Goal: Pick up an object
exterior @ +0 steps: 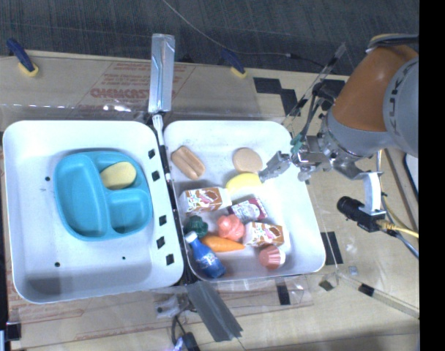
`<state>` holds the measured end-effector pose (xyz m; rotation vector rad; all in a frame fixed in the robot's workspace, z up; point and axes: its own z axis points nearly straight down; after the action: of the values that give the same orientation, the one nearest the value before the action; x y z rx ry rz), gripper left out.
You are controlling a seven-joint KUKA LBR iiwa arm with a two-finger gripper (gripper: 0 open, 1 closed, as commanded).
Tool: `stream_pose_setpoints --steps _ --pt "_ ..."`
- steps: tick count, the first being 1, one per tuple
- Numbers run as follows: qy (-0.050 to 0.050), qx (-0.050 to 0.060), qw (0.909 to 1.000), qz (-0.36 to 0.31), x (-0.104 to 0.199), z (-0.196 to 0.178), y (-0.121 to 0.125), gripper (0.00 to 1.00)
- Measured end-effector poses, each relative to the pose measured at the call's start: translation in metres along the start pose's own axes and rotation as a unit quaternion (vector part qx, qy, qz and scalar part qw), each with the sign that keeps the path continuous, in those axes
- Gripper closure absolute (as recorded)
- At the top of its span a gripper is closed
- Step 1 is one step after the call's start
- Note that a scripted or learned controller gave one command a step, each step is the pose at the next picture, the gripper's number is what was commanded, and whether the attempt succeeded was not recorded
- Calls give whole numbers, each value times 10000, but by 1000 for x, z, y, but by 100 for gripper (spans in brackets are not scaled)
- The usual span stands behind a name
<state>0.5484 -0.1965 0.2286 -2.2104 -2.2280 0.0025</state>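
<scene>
The right bin (pixel 299 196) holds several toy foods: a brown bread roll (pixel 187 161), a round tan bun (pixel 247 159), a yellow lemon (pixel 241 182), a small printed carton (pixel 205 197), a foil packet (pixel 248 209), a pink peach (pixel 230 227), an orange carrot (pixel 224 244), a blue bottle (pixel 205 257), a second carton (pixel 266 233) and a pink cupcake (pixel 270 256). My gripper (pixel 274 168) reaches in from the right, low over the bin's upper right part. Its tip is just right of the lemon and below the tan bun. I see nothing held in it.
The left bin (pixel 32 196) carries a blue divided tray (pixel 83 196) with a yellow oval piece (pixel 118 175) in it. A metal bar (pixel 162 72) rises between the bins at the back. Cables and a black fitting (pixel 358 212) lie right of the right bin.
</scene>
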Motion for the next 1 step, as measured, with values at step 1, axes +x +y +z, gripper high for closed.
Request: stream_pose_setpoints --steps 1 --pt "0 -12 9989 462 8 136 -6 0"
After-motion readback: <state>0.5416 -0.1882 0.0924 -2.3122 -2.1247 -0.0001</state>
